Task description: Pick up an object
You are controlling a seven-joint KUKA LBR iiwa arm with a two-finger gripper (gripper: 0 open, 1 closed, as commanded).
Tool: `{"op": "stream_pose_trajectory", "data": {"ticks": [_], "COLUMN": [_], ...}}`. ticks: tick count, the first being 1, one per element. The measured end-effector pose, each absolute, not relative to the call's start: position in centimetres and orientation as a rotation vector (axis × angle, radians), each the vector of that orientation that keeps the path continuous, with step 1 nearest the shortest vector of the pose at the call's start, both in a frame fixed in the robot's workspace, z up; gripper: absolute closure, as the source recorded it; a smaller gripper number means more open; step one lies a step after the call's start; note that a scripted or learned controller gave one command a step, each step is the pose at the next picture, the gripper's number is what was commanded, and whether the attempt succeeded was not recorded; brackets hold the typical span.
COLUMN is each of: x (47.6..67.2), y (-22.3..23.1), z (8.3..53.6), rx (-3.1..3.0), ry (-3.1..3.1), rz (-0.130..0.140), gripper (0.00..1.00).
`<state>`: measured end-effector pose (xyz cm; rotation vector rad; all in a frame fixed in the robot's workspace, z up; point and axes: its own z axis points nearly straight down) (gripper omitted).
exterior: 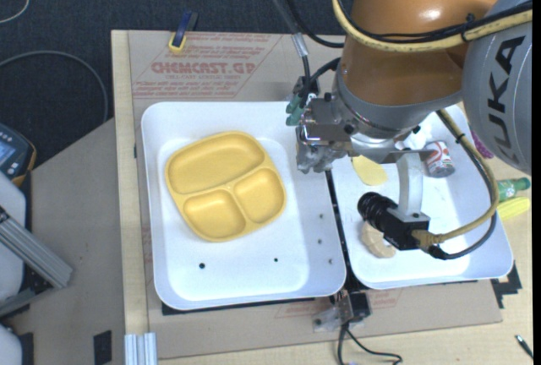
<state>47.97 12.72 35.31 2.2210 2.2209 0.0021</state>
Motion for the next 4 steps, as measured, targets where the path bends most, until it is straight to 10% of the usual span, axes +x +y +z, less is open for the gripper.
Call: {"op": "stream_pose_trajectory", "data": {"ticks": [3, 4], "x": [48.1, 49.0], "y": [16.9, 6.0], "z": [32.5, 24.8], "rx": [2.220, 2.237], "ry": [2.229, 2.211], "rz": [-0.010, -0.015], "gripper": [1.00, 1.00]}}
